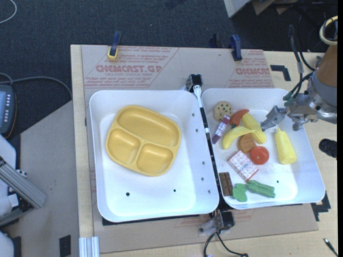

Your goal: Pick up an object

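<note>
The arm comes in from the right and its claw (282, 120) hangs over the upper part of the right bin (316, 182). The two grey fingers are spread fairly wide, one tip out to the left and the other lower on the right, and there is nothing between them.

Just below the claw, nearly under its right finger, lies a yellow mustard bottle (285, 147), upright along the bin. Just left of the left fingertip sits a corn cob (253, 127), and beyond it an orange carrot-like piece (238, 115) and a cookie (222, 110). Down and left of the claw a banana (234, 136) curves beside a round brown biscuit-like thing (247, 142), with a tomato (259, 155) touching that one's lower right. Further left, a small purple bottle (220, 130) leans against the bin's wall.

Well below the claw are a red-and-white checked packet (242, 165), a chocolate bar (225, 182) and a green toy vegetable (254, 189).

Far to the claw's left, in the other bin (115, 197), rests a yellow divided plate (143, 140), well apart from everything else
</note>
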